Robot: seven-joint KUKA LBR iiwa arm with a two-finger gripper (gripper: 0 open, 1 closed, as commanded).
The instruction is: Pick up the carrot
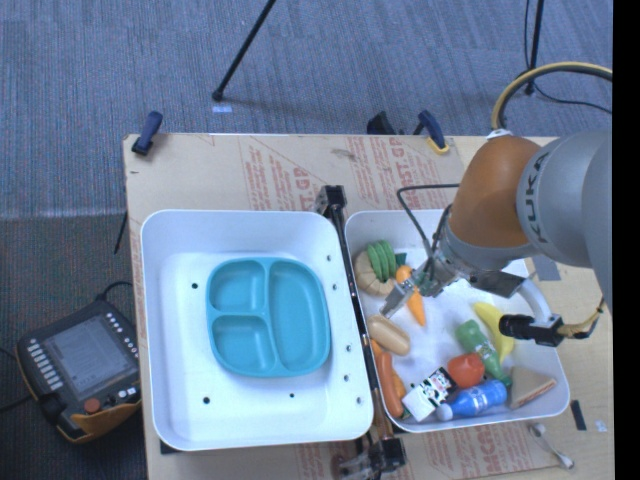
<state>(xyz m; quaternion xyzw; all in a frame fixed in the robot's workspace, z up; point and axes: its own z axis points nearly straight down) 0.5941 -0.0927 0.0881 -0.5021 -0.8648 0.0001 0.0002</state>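
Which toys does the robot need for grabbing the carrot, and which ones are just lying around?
Needed:
carrot
gripper

Just lying around:
blue plate
hot dog bun
green bottle
banana
tomato
blue bottle

small orange carrot (pixel 415 307), tip pointing down, tilted, in right bin's middle

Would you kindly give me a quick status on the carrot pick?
Gripper down in right bin, at the carrot. Grasp unconfirmed. Hot dog and green vegetable crowd close.
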